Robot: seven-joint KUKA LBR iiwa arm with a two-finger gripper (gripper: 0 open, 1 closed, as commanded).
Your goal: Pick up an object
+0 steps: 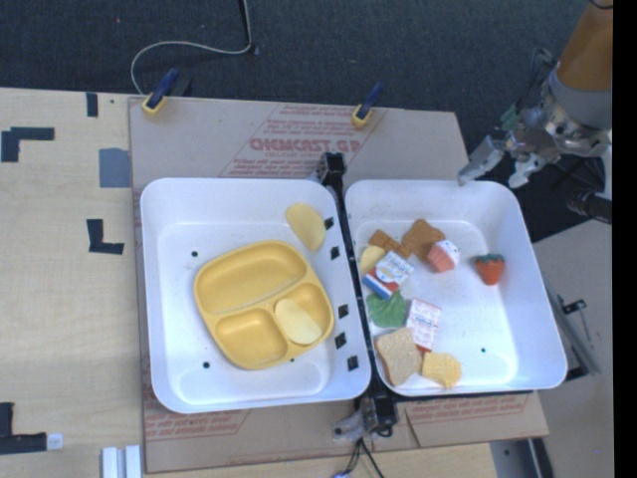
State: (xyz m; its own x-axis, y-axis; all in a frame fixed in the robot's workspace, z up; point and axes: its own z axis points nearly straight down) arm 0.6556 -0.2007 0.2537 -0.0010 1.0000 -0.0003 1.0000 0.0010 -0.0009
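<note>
Camera view, looking down at a slant. Taking the right bin (pixel 518 277) as the landmark and going big to small.

Left of it, touching along the middle seam: the left bin (pixel 169 297), carrying a yellow divided tray (pixel 239 277) with a pale slice (pixel 299 321) in one compartment, plus a yellow chip-shaped piece (pixel 307 225) near the seam.

Above its far right corner, just outside the rim: grey arm (pixel 587 43) with the orange band, gripper (pixel 495 163) hanging over the bench edge. Two fingers spread apart, nothing between them.

Inside it, a loose clutter of toy food: bread slice (pixel 398 355) at the near edge, green leafy bit (pixel 387 310) just above that, brown crackers (pixel 421 235) toward the far side, small white packets (pixel 424 319) in the middle, and a little red strawberry (pixel 489 267) off by itself on the right.

Still pre-grasp, by the look of it. Best bet for a clean pick: probably the strawberry, sitting apart from everything, closest to the gripper. Worth centring right over it, dropping straight down with fingers wide, closing only once low around it. Going for the pile on the left side risks nudging neighbours or pinching two things at once.
</note>
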